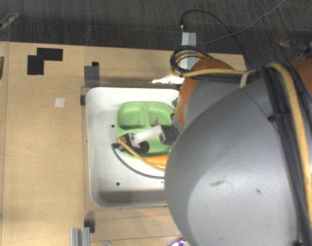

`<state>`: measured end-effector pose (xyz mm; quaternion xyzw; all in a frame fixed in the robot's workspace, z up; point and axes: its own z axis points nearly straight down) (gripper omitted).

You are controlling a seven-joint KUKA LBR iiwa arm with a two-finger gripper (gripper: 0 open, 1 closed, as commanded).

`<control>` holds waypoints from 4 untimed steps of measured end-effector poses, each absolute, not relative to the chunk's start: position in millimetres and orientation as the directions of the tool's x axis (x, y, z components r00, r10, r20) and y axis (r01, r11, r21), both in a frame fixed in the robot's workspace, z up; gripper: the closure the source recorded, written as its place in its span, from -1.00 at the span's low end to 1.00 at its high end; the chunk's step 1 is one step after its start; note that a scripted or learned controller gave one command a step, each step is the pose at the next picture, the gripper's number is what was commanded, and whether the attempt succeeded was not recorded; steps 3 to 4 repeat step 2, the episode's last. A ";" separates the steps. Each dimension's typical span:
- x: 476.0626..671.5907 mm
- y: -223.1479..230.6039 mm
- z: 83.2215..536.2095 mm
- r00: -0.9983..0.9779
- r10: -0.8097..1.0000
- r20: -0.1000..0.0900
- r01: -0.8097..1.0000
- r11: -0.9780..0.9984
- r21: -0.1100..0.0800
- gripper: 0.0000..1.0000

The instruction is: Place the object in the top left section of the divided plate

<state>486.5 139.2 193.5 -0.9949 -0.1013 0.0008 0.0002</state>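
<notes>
The grey arm (237, 163) hangs over the green divided plate (138, 114) in the left bin (102, 152), apparently mid-placement; I cannot tell the gripper's (166, 133) state or where the object is, so next comes a release over the far-left section.

You are looking at a light-green divided plate (133, 115) lying flat in the middle of the white bin (102, 152). Its upper left section is showing bare. An orange piece (157, 162) is lying at the plate's lower edge, too hidden to identify.
</notes>
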 end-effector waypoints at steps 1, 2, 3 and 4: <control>487.1 229.3 203.9 0.960 0.282 0.002 0.282 -0.960 -0.002 1.00; 543.1 234.8 232.0 0.980 0.201 0.003 0.201 -0.980 -0.002 1.00; 543.1 234.8 232.0 0.980 0.201 0.003 0.201 -0.980 -0.002 1.00; 543.1 234.8 232.0 0.980 0.201 0.003 0.201 -0.980 -0.002 1.00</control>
